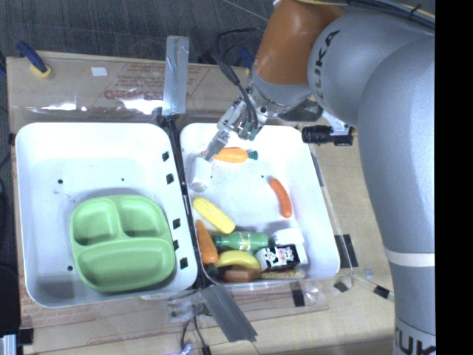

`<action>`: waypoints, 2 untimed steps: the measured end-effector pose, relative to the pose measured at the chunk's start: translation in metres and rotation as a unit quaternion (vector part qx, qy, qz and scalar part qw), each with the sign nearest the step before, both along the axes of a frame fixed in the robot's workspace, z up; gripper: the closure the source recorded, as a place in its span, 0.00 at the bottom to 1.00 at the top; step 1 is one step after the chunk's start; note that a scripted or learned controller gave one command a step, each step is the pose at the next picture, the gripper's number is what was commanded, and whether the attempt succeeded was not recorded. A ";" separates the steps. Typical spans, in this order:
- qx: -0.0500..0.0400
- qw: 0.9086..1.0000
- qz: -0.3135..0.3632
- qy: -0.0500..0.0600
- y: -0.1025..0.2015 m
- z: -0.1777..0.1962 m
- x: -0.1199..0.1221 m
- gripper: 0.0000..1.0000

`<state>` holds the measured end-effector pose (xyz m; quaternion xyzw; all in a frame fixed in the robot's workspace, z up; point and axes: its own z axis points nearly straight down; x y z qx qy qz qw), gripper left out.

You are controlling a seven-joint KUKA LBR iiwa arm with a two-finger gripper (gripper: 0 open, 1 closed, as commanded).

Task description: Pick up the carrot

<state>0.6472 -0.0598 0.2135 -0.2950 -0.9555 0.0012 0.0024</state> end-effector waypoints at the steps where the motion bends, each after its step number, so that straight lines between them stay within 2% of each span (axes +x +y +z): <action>1: 0.001 0.999 0.044 -0.009 -0.042 -0.103 -0.004 0.00; 2: 0.001 0.986 -0.166 -0.013 -0.035 -0.106 0.008 0.00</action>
